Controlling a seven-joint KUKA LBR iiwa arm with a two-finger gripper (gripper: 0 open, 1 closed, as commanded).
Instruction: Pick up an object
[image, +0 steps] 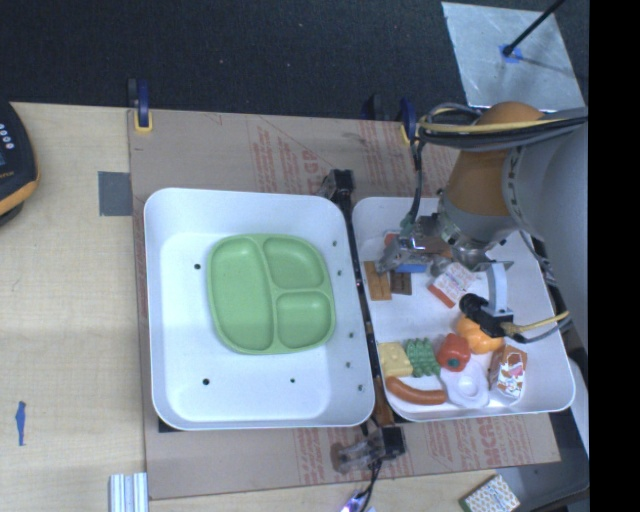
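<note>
Over the right bin (560, 400), the gripper (408, 250) is lowered among toy food; its jaws' state can't be told.

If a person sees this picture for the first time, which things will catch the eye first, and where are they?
The green divided plate stands out first, lying alone in the left bin. Next is the grey arm with its orange band, reaching over the far part of the right bin. Along that bin's near edge sits a colourful cluster of toy food, with a red sausage at the front.
</note>
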